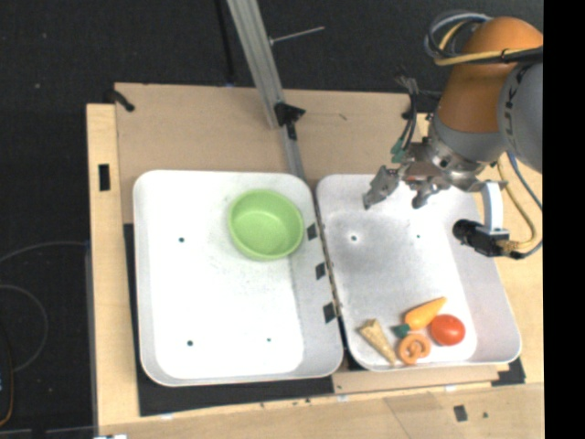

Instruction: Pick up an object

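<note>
White plastic is what I see most: two shallow bins side by side on my bench. In the left bin (183,337) sits a green bowl (266,224), upright, near the far edge toward the middle divider. In the right bin (402,254) the small things lie together at the near corner: a red tomato (447,329), an orange-yellow piece like a pepper (424,313) just behind it and touching, a round orange slice (414,347) in front, and a pale wedge (376,338) to their left. My arm (480,80) comes in from the right, and the claw (400,193) hangs over the far part of the right bin, well apart from those things. Its two fingers stand spread wide, with nothing between them.
</note>
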Controlling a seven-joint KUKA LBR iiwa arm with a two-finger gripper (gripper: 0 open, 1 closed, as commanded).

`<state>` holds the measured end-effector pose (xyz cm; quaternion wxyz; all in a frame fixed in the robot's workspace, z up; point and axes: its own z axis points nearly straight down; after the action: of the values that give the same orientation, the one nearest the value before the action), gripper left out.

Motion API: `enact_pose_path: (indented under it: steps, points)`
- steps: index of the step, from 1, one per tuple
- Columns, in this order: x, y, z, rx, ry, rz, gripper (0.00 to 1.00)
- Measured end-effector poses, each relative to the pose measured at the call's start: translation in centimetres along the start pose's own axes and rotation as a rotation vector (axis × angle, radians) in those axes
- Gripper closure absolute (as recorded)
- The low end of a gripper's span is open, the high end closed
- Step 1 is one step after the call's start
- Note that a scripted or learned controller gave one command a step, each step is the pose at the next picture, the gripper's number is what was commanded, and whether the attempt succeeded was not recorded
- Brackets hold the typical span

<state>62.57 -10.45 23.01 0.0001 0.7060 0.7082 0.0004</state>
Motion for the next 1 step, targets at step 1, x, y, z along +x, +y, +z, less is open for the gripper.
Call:
enact_pose_path:
  steps: [1]
  points:
    - [0.01,0.00,0.00,0.000,0.000,0.000,0.00]
